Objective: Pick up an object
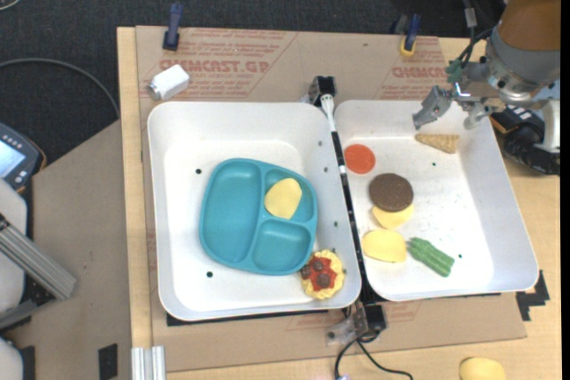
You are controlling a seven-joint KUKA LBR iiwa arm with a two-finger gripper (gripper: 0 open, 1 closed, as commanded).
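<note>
My gripper (451, 109) hangs over the far edge of the right bin (499, 191), its fingers spread open with nothing between them. Just below it lies a tan wedge-shaped piece (438, 141). Further into the right bin sit an orange-red disc (360, 158), a brown round cookie on a yellow base (391, 195), a yellow lump (385, 246) and a green pickle-like piece (431, 255). In the left bin (178, 156) a teal divided plate (257, 216) bears a yellow piece (283, 198), and a red-and-yellow toy (322, 273) rests at the near right corner.
The bins sit on a cardboard sheet (267, 58) held by blue and yellow clamps (172, 24) at its far edge. A small white block (169, 82) lies at the far left of the sheet. Cables hang near the arm at right.
</note>
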